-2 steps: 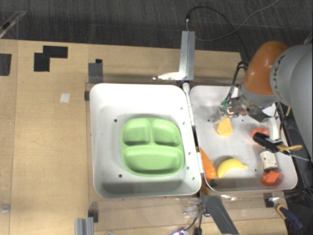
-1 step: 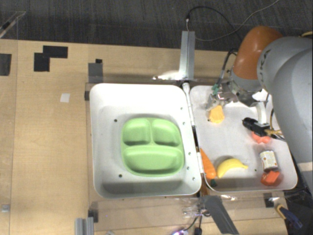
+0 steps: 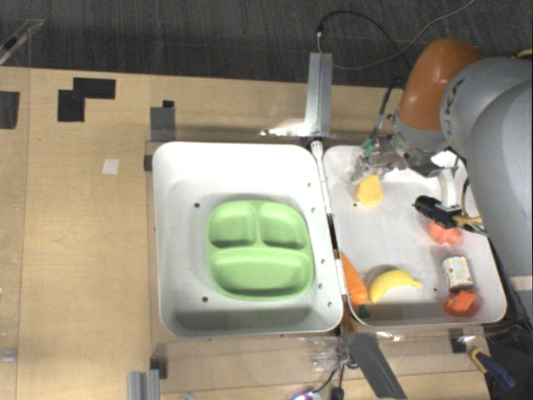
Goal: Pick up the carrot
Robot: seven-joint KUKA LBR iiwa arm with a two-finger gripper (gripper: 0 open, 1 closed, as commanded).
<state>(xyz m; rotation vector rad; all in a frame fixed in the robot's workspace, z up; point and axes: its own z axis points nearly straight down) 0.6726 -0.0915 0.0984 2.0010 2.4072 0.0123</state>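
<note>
- Gripper (image 3: 372, 162): positioned at the far end of the right bin (image 3: 400, 240), directly above a yellow wedge-shaped item (image 3: 369, 192) that resembles a cheese piece. The finger state cannot be determined from this view; the wrist hardware obscures the tips. Nothing is seen held.
- Yellow wedge: just below the gripper, resting on the bin floor. It is not the target; the gripper appears placed over the wrong item for this task.
- Carrot (image 3: 355, 282): well apart from the gripper, at the near left side of the same bin, against the wall that divides the two bins. It probably rests there because the sloped wall stops it from rolling.
- Carrot axis: the long axis runs roughly along the dividing wall, narrow end toward the gripper side, thick end toward the near edge.
- Banana (image 3: 393, 283): just beside the carrot, on its right, possibly touching. A grasp would need to close across the carrot's width without catching the banana or the wall.
- Green divided plate (image 3: 260, 248): in the left bin (image 3: 179, 223), farthest from the gripper.
</note>
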